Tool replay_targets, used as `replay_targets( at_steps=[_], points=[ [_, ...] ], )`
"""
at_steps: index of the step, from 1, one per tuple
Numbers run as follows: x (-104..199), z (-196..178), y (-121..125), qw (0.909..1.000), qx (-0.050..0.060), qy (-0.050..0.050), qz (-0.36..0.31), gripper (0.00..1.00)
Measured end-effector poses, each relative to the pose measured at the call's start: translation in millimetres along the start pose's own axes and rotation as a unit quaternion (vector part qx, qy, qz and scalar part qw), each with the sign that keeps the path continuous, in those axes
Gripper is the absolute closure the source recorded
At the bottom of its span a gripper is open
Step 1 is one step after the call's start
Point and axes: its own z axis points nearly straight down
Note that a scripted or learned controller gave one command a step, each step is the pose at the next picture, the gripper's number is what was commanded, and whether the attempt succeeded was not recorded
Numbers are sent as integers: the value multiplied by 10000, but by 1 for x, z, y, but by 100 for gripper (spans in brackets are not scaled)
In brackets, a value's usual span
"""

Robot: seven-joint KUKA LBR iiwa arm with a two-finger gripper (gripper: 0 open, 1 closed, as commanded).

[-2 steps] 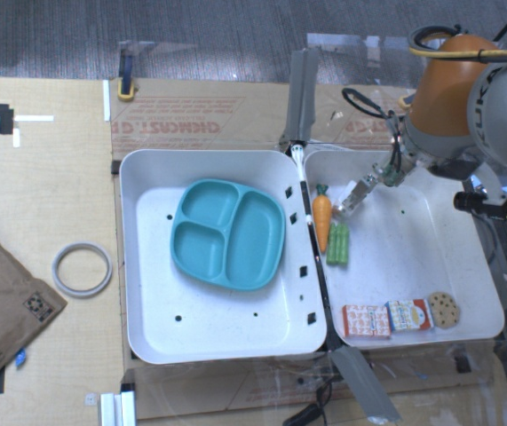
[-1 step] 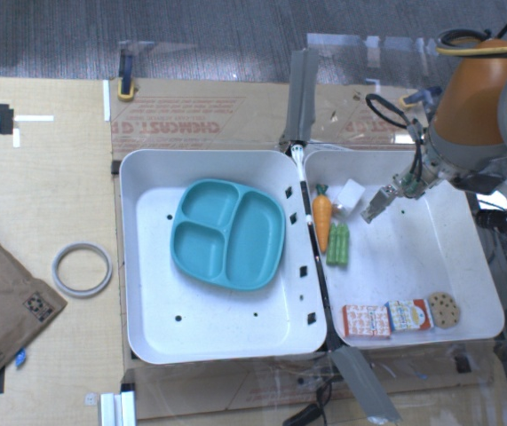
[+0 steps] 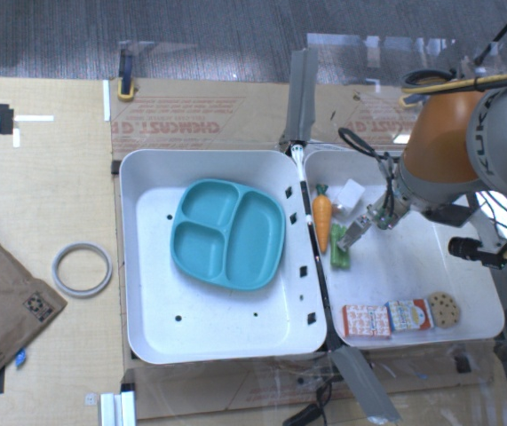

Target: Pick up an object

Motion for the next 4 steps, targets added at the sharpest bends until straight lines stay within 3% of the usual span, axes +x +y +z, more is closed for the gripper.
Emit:
replay_targets(
  at_steps=[1,2,3,4],
  points=[
    [-2,-10,0,10000,-14,-7,21,100],
    [-1,-10,0,10000,-13,-7,19,0],
    [-38,0,34,9993,11,-17,362,0],
    [-11,0,15,9989,0,-5,-474,0]
  ],
)
